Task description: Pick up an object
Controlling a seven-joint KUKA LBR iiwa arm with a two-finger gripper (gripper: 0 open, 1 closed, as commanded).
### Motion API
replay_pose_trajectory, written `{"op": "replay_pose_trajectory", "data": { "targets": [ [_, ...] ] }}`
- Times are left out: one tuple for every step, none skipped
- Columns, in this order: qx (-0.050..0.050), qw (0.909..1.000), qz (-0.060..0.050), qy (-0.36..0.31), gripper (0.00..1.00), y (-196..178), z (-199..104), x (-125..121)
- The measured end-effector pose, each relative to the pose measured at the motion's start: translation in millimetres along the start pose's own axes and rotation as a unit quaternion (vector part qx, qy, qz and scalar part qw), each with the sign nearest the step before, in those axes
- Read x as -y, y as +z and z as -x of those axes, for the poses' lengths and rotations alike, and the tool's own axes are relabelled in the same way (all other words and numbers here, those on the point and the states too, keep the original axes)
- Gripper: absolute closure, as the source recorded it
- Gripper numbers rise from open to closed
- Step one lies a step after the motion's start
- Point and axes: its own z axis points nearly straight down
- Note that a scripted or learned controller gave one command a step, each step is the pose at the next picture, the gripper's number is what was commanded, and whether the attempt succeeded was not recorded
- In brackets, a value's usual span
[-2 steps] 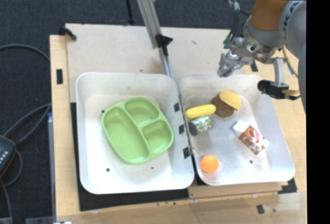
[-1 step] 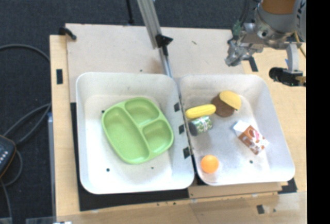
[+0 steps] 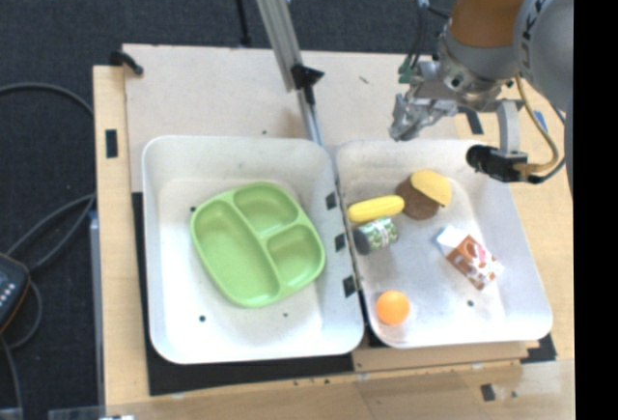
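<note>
Hovering above the right bin (image 3: 521, 244) far edge, gripper (image 3: 404, 124) state unclear.
Best dropped straight onto the banana (image 3: 376, 208) near the bin's left edge, avoiding the touching can (image 3: 377, 235).
</note>
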Motion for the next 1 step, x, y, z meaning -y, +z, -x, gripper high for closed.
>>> {"op": "replay_pose_trajectory", "data": {
  "targets": [
    [0.0, 1.0, 0.0, 0.0, 1.0, 2.8, -37.5, 17.2]
  ]
}}
